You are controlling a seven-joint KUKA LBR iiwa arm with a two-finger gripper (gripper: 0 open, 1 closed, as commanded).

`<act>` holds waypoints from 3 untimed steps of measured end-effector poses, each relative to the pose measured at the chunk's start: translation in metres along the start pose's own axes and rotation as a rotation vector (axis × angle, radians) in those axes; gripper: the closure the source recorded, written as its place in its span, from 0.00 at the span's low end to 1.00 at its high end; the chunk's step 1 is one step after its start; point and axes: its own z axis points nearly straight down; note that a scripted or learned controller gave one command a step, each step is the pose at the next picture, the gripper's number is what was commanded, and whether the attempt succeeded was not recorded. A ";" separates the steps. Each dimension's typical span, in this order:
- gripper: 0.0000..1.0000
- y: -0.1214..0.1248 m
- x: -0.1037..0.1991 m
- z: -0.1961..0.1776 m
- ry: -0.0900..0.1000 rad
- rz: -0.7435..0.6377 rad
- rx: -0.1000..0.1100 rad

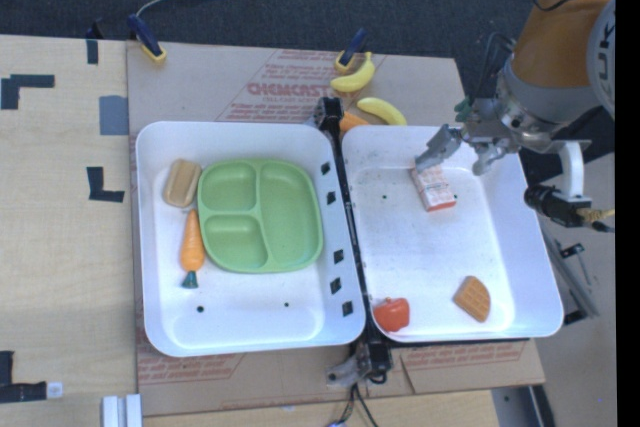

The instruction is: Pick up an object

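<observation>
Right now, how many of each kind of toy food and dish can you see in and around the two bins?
Bananas: 2
Carrot: 1
Bread pieces: 2
Red vegetable: 1
Small carton: 1
Green divided plate: 1
Total: 8

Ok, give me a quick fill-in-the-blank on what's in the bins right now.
1. The green divided plate sits in the ____ bin.
2. The carrot lies on the plate's ____ side.
3. The gripper hovers over the ____ bin, near the small carton.
4. The two bananas lie ____ the bins.

Missing words: left; left; right; outside
</observation>
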 end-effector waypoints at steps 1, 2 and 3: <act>0.00 0.037 -0.028 0.073 0.000 0.001 0.003; 0.00 0.066 -0.052 0.173 -0.001 0.000 -0.005; 0.00 0.049 -0.060 0.173 -0.002 -0.001 -0.006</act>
